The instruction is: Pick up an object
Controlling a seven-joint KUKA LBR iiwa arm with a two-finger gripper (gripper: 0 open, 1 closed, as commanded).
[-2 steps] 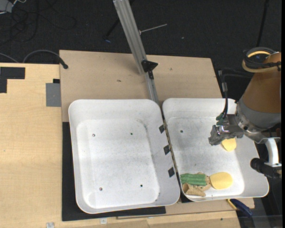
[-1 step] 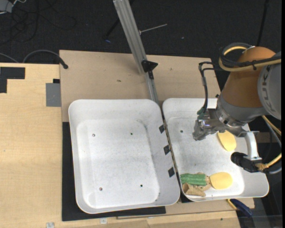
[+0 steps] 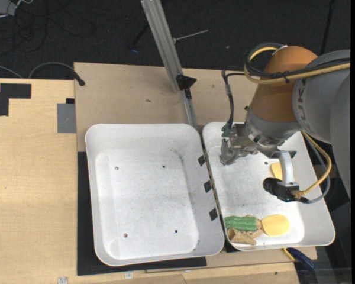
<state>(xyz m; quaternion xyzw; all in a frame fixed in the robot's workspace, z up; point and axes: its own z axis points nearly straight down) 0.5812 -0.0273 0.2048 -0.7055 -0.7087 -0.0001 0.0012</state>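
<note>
Lying well below the claw [image 3: 229, 156], toward the near edge of the right bin [image 3: 319, 232]: a green object [image 3: 240, 222], a tan piece [image 3: 245, 236] touching it underneath, a yellow round object [image 3: 276, 224] just beside them on the right. Could not tell whether the claw was clenched or released; nothing seen between it. Hung low over the upper left part of that bin, close by the divider. Left of the claw, the left bin [image 3: 106, 138]. Right of it, another yellow bit [image 3: 276, 170] partly hidden behind the wrist.
</note>
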